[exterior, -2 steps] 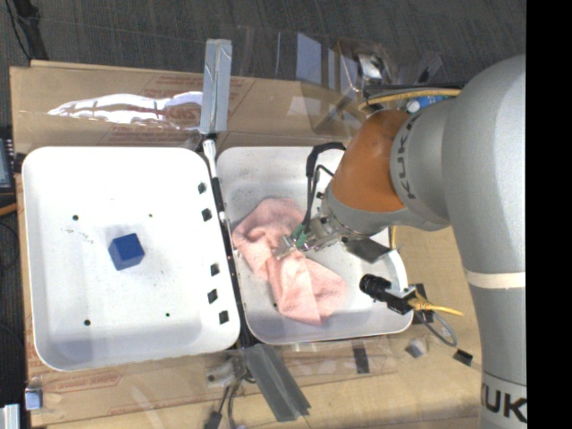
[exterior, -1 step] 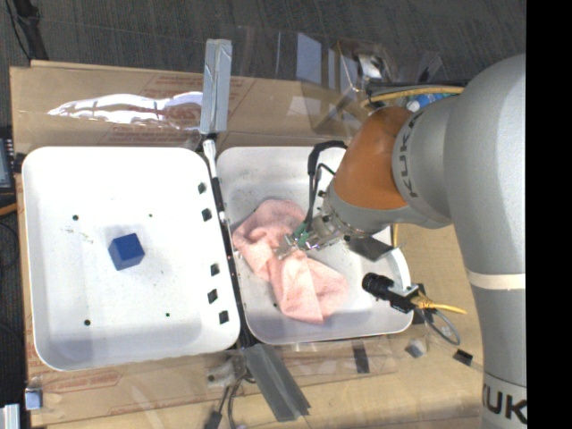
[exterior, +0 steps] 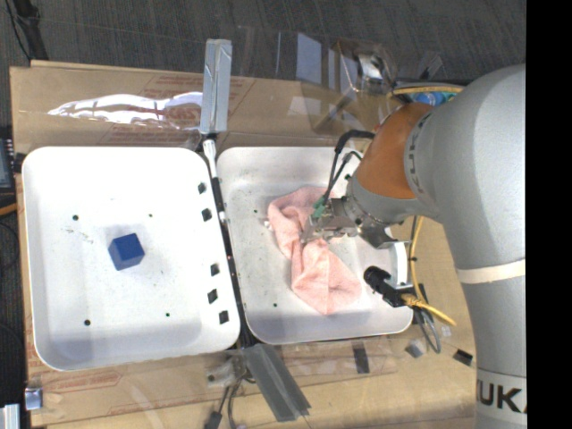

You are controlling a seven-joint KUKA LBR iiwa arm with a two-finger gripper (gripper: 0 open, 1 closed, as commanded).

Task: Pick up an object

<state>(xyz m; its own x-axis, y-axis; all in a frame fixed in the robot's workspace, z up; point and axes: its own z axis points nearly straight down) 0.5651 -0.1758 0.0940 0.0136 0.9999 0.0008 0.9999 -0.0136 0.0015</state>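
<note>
A crumpled pink cloth lies in the right bin, spread from its middle toward the front. My gripper is down on the cloth's right side, right at the fabric, under the orange-banded wrist. A green bit shows beside the fingers at the cloth's edge. The wrist and the folds hide the fingertips. In the left bin a small blue cube sits left of centre, far from the gripper.
A metal divider with black clips separates the two bins. Cables and a yellow wire hang by the right bin's front right corner. The big grey arm body covers the bench's right side. Cardboard lies behind the bins.
</note>
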